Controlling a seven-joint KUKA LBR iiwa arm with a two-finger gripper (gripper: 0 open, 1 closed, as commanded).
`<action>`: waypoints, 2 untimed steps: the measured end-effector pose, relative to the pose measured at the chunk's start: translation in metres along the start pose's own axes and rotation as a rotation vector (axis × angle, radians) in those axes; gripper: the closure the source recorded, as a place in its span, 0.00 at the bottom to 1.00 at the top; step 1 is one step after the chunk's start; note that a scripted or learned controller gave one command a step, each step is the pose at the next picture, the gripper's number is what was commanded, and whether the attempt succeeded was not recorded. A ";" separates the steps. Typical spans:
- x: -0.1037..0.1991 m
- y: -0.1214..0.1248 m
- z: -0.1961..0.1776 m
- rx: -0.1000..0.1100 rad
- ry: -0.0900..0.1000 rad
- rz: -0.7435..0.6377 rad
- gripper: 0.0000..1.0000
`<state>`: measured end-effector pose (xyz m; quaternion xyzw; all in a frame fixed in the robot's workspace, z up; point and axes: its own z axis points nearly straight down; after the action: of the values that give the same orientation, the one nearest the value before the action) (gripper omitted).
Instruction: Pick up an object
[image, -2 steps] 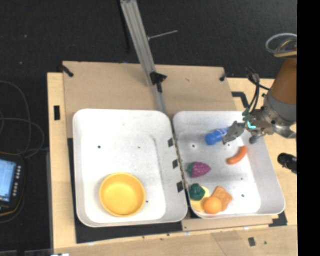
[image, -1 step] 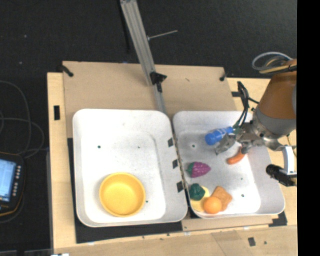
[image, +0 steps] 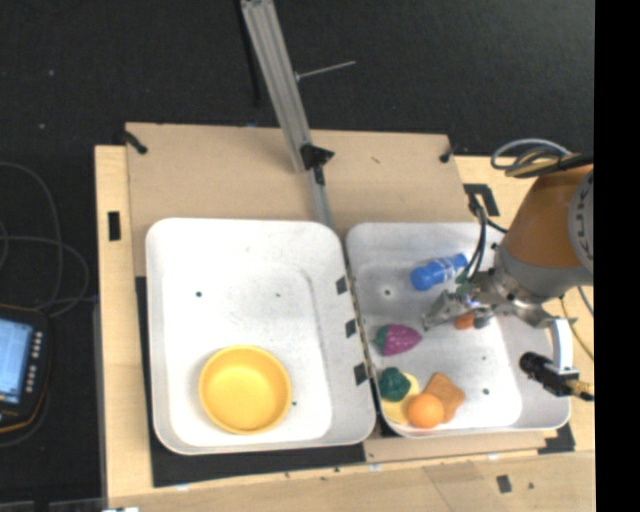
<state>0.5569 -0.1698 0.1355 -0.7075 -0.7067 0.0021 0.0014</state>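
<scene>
- The grey arm (image: 545, 235) with its orange band enters from 3 o'clock and bends down over the right bin (image: 500, 240), its wrist above that bin's 2 o'clock part.
- The gripper (image: 462, 308) sits low near the middle of the right bin; whether the fingers are spread or closed cannot be told, as they are small and blurred against the white floor.
- A small orange-red object (image: 464, 322) lies right at the gripper's tip; touching or gripped, the view does not settle.
- A blue bottle (image: 438, 272) lies on its side just at 11 o'clock of the gripper, near it.
- A magenta, berry-like toy (image: 399, 339) lies at 8 o'clock of the gripper, toward the bin's left wall.
- At the bin's 7 o'clock corner sit a green toy (image: 393, 382), an orange ball (image: 426, 411) and a tan-orange block (image: 446, 390); ball and block touch, with something yellow beneath the green toy.
- The left bin (image: 250, 260) holds a yellow bowl (image: 245, 388), upright, at its 7 o'clock part.
- Both bins rest on a table (image: 210, 170) of pale board.
- A grey metal pole (image: 285, 90) slants from 12 o'clock down to the gap between the bins.
</scene>
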 end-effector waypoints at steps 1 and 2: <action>-0.001 0.000 0.037 -0.003 -0.001 0.000 0.00; -0.002 0.001 0.023 -0.010 -0.001 0.004 1.00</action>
<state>0.5582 -0.1719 0.1121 -0.7089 -0.7053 -0.0011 -0.0023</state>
